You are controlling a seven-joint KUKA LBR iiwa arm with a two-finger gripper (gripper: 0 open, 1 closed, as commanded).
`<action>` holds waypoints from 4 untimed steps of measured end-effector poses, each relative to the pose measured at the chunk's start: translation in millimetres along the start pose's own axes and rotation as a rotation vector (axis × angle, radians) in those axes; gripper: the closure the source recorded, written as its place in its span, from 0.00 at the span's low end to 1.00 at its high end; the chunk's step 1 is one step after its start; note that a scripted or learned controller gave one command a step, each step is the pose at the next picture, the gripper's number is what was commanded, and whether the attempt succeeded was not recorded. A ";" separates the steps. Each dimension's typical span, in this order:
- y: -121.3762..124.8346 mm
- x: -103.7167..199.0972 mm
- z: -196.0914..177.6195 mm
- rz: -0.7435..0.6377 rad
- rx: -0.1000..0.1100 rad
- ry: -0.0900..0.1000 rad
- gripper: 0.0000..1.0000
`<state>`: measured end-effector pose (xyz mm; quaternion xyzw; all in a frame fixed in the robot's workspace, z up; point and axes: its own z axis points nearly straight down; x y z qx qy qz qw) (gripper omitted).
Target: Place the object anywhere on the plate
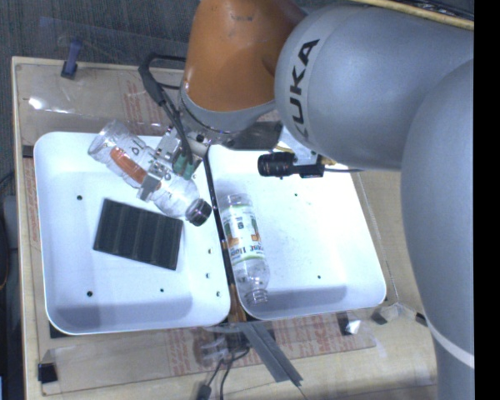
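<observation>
A clear plastic bottle (125, 158) with an orange label and a dark cap lies tilted over the upper part of the left bin (58, 298), cap end pointing down-right. My gripper (168, 167) reaches down from the orange-banded wrist and is shut on the bottle's middle, with the bottle between its fingers. The plate (139, 234), a dark ribbed rectangle, lies flat in the left bin just below and left of the bottle's cap. The bottle is beside the plate's upper edge and does not rest on the plate.
A second clear bottle (244, 247) with a white label lies in the right bin (333, 248) along the wall shared with the left bin. The arm's large grey body covers the upper right of the bench.
</observation>
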<state>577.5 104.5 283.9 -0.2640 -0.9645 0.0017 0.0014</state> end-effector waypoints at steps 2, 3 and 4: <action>-1.1 -9.5 18.5 -0.302 -0.001 0.000 1.00; -72.5 -29.6 5.7 0.104 -0.001 0.000 1.00; -31.8 -73.0 40.2 -0.051 -0.002 -0.001 1.00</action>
